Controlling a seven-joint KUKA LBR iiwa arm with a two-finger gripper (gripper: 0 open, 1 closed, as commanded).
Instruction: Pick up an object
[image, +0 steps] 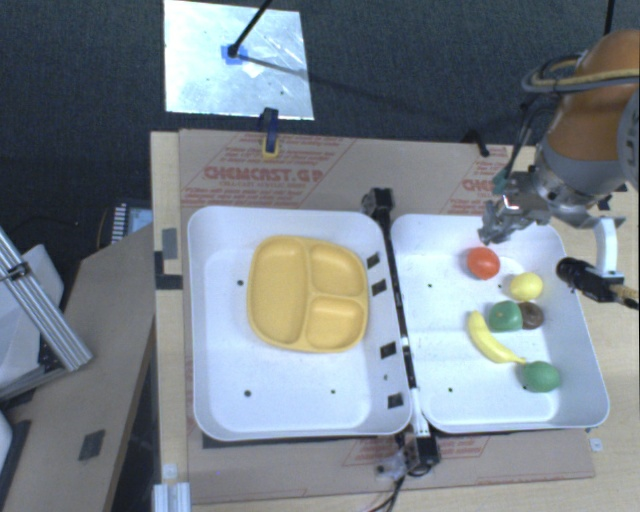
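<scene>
Two white bins (215, 400): one yellow tray (305, 293), six fruits (505, 317); pincer (497, 226) grip unreadable.

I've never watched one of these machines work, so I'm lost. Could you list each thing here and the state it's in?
Gripper: above the right bin's far edge, holding nothing.
Orange ball: lying loose in the right bin, just below the gripper.
Lemon: lying loose.
Banana: lying flat.
Two green fruits: resting, untouched.
Yellow divided plate: upright in the left bin.
</scene>
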